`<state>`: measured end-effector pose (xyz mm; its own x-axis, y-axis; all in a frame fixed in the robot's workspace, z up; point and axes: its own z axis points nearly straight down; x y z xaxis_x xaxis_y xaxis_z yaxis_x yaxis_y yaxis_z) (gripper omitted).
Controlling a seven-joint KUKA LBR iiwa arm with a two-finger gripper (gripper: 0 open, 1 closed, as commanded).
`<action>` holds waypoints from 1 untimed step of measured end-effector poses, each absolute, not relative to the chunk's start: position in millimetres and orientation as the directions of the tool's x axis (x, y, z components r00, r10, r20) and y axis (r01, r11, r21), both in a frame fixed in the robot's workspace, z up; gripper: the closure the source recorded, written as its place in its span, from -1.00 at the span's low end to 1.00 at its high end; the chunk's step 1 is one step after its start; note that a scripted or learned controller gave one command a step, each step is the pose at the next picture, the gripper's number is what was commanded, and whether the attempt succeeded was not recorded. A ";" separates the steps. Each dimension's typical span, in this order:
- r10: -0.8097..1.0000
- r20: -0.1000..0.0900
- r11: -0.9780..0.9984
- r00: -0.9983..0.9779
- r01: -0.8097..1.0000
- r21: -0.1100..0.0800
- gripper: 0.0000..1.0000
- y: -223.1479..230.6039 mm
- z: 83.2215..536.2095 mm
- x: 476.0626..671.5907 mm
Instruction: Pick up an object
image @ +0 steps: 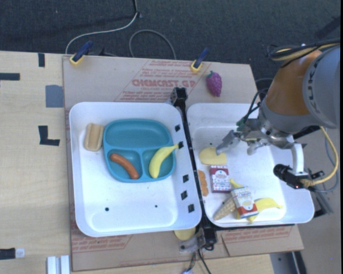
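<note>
**Open gripper hovers in the right bin**

The gripper [238, 142] sits at centre right of the frame, its fingers spread with nothing between them, above the right bin [291, 210]. A pale yellow piece [212, 156] lies just lower left of it. A red carton [220, 180] lies below that, and a yellow banana [266, 204] further lower right.

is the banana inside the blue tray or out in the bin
Inside. The banana lies in the lower right compartment of the blue tray, its tip resting over the tray's right rim, in the left bin.
</note>
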<state>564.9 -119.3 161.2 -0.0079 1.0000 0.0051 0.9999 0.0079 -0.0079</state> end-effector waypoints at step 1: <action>1.000 -0.003 0.002 -0.002 1.000 0.003 -1.00 -101.8 81.9 571.7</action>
<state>571.7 -101.8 81.9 -0.0019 1.0000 -0.0030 1.0000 0.0019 0.0027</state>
